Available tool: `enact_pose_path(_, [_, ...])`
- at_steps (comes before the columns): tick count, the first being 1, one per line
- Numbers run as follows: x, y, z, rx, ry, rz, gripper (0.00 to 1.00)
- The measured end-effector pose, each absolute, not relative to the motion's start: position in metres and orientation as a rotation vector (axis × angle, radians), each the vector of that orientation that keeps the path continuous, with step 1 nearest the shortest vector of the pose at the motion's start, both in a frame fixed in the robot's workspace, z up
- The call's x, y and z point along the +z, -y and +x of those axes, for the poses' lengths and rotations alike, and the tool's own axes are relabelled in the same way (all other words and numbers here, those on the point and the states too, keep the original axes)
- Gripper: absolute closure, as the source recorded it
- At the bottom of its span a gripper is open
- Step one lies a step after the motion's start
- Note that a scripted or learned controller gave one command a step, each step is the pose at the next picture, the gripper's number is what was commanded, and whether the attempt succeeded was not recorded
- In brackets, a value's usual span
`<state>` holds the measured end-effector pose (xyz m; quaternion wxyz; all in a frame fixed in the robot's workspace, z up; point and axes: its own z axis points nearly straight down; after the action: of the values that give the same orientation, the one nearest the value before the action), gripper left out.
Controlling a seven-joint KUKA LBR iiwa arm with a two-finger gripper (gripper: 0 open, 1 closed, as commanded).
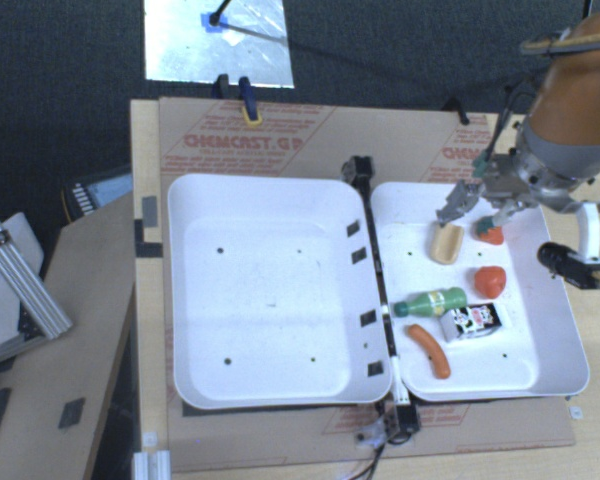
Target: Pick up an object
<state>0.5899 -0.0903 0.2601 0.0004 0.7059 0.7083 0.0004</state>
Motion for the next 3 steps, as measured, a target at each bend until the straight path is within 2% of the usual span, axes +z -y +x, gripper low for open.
enact_pose_path(1, [0.313, 0.151, 0.547, 0.003, -2.214, 2.222, 0.0])
enact_pose_path(2, [0.22, 0.164, 0.484, -0.004, -2.223, 2.228, 0.0])
enact_pose_path(3, [0.235, 0.163, 0.488, 0.004, -2.221, 2.216, 1.0])
